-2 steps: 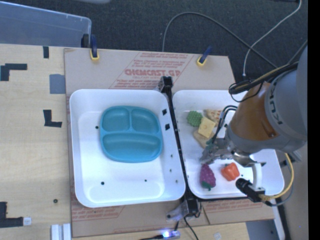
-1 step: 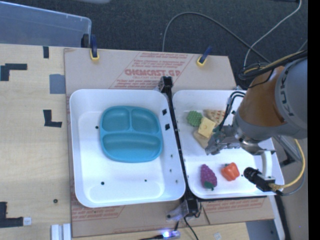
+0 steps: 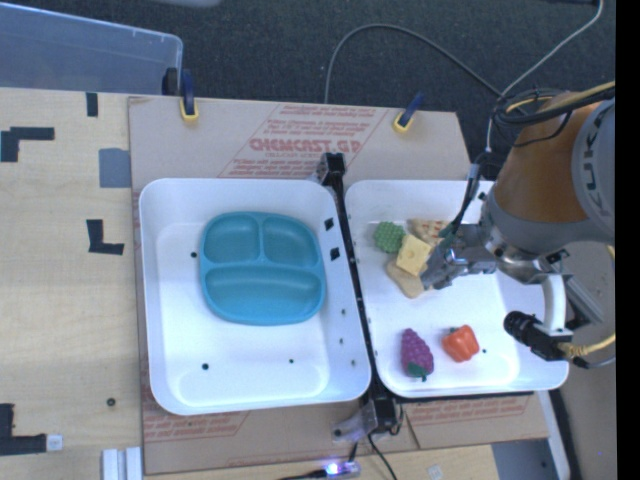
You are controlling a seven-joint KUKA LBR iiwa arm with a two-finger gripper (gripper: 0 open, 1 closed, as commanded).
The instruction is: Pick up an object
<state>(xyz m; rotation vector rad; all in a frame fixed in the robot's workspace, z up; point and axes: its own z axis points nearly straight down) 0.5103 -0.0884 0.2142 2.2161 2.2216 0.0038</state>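
gripper is down in the right bin, centre-right of frame, w/ my arm coming in from the right edge. fingertips sit right at the small pile of toy food in the upper-middle of that bin: a yellow cheese wedge, a tan bread-like piece under and below it, a green leafy piece to the left, and another pale piece just above. can't tell if my fingers are apart or closed; they're dark, small and blur into the wedge's right edge, so no claim that i'm holding anything.

step, as i read it: at the grasp point, either about to close or just closing on the cheese wedge, which is the nearest thing to my tips. nothing looks lifted; it all lies on the bin floor.

next move calls for: a firm close on one piece only, then straight up. pile is tight, pieces touching, so risk of pinching two or nudging the wedge off the bread.

other options lower in the same bin, well apart from the pile: purple grapes and a red-orange pepper. left bin has a blue divided plate, not my concern rn.
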